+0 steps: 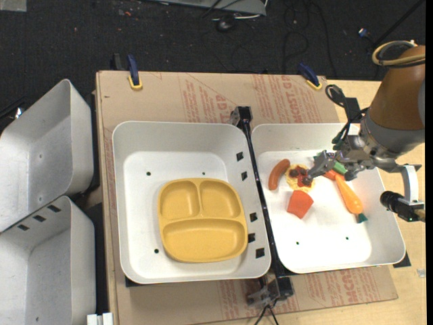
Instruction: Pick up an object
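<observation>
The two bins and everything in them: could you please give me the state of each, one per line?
Left bin: holds the yellow tray.
Yellow tray: flat, compartments bare.
Right bin: holds toy food.
Sausage: lying loose.
Red block: resting loose.
Carrot: lying loose.
Gripper: low among the food.

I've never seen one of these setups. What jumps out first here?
Probably the yellow divided plate, lying alone in the left bin. Next, the toy foods in the right bin: a sausage, a red block and a carrot. The gripper reaches in among them from the right.
</observation>
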{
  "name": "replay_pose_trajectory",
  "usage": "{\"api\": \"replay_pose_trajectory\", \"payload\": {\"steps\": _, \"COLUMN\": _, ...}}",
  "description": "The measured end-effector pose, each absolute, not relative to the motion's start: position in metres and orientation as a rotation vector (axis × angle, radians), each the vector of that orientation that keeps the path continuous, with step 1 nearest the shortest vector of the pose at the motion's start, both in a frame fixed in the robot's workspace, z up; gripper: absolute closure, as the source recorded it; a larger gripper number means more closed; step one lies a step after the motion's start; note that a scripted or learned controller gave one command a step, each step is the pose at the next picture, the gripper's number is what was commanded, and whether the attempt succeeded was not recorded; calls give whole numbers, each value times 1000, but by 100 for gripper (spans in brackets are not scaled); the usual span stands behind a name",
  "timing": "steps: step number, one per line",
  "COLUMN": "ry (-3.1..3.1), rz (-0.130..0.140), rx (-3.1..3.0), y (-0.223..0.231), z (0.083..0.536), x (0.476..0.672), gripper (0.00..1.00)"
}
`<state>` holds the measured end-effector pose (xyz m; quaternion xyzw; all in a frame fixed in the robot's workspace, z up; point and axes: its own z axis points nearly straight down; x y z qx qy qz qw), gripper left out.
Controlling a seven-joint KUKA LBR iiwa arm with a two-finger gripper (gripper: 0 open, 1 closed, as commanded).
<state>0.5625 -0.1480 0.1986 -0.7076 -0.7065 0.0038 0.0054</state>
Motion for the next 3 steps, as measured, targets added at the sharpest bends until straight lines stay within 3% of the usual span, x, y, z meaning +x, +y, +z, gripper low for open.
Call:
{"api": "replay_pose_trajectory", "payload": {"steps": 1, "ry": -2222, "rz": 0, "rx": -2220, "y": -148, "z": 205, "x": 566, "gripper": 0}}
{"api": "replay_pose_trajectory", "payload": {"steps": 3, "ry": -2218, "rz": 4, "rx": -2220, "y": -147, "z": 89, "x": 569, "gripper": 0}}
